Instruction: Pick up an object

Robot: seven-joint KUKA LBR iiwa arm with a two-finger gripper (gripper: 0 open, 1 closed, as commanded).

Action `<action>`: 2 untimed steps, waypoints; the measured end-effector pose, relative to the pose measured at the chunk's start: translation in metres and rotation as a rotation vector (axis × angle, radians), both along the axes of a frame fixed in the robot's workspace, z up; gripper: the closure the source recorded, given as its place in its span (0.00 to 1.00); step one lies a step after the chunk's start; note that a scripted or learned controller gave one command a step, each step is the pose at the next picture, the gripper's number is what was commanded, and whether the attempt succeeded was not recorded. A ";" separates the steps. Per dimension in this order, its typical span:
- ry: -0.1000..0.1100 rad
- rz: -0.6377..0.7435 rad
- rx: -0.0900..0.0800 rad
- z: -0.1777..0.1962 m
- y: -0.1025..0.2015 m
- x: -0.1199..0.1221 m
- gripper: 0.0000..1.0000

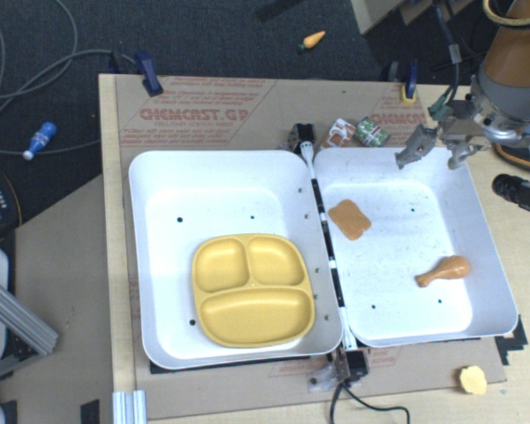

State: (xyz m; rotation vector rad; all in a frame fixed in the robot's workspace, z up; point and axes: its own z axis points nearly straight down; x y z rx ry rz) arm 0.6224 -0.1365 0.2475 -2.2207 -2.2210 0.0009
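A: Start at the near edge. What lies there?

B: A small yellow lump [473, 379] on the bare surface [115, 263], just off the right bin's near corner, and a cable plug [352, 365] where the two bins meet.

A: And inside the bins?

B: The left bin [159, 193] holds a yellow divided plate [251, 290], three compartments, flat on the bin floor. The right bin [477, 237] holds a toy drumstick [443, 271] near its right wall and, farther back by the centre seam, a flat brown toy patty [349, 219]. The two are well apart.

A: The arm?

B: It comes in from the right; the gripper [438, 148] hangs over the right bin's far edge, jaws spread, nothing between them, clear of both toys.

A: Beyond that?

B: Crumpled wrappers [358, 132] on the printed cardboard behind the bins, and blue clamps [147, 71] at its far edge. Then dark carpet [203, 16] with grey cables [35, 60], a blue-and-white bottle [40, 139] and a small orange toy [312, 39].
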 end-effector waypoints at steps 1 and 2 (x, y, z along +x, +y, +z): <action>0.010 0.002 0.003 -0.144 0.026 0.010 0.00; 0.003 0.001 0.001 -0.164 0.045 0.004 0.00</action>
